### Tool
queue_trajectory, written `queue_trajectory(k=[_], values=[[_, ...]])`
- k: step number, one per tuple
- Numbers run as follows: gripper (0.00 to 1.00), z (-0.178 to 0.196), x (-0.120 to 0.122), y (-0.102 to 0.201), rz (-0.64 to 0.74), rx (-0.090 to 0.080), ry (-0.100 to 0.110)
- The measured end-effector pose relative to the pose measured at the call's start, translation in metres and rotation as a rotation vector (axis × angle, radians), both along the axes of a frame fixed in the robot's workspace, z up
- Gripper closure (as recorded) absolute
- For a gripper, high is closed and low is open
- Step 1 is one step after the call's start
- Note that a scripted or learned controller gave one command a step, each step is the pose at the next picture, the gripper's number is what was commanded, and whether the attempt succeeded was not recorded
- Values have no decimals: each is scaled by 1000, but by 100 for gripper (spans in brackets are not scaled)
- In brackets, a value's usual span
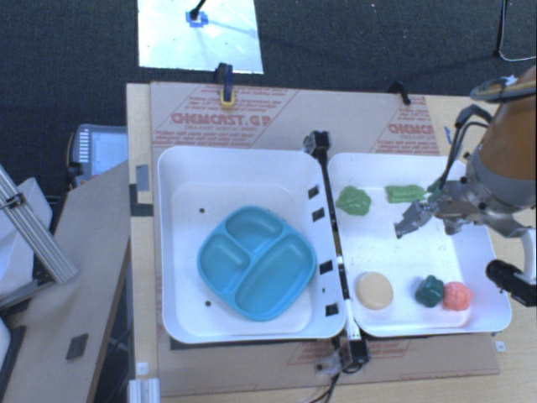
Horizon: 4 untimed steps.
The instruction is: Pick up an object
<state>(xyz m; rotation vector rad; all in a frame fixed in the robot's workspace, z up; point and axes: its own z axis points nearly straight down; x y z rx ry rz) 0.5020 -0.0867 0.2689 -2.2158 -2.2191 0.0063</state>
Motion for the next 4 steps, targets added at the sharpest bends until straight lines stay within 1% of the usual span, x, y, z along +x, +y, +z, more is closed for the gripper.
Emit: queue_trajectory(k=[1,2,3,4], values=[[0,4,2,0,2,-1,-9],[0,-43,-7,-1,-1,-1,-5],[0,-88,1,-1,-1,0,-4],[0,-148,-3,-7,-1,0,-4]])
